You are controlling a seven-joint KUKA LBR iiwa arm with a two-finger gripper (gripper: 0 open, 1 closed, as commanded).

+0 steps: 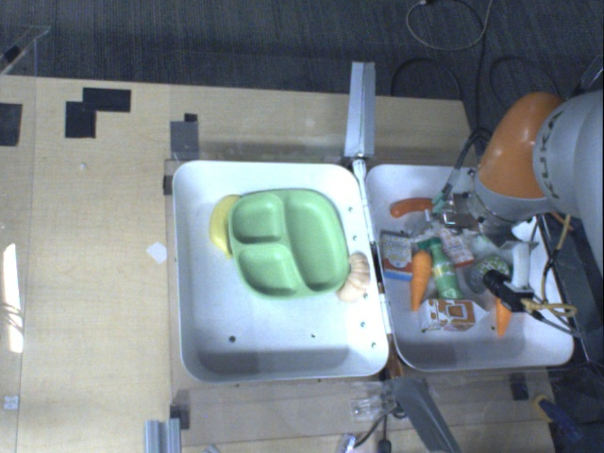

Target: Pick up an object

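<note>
Reaching into the right bin (559, 347), the tool (451, 217) (grip state: cannot tell) hovers amid clutter; better to single out the carrot (420, 277), descending squarely.

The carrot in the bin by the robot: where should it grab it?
Probably around the carrot's thick top end, coming straight down from above. It lies flat, pointing toward the front of the right bin, so the fingers could close across its width. Packets crowd close on its right.
</note>
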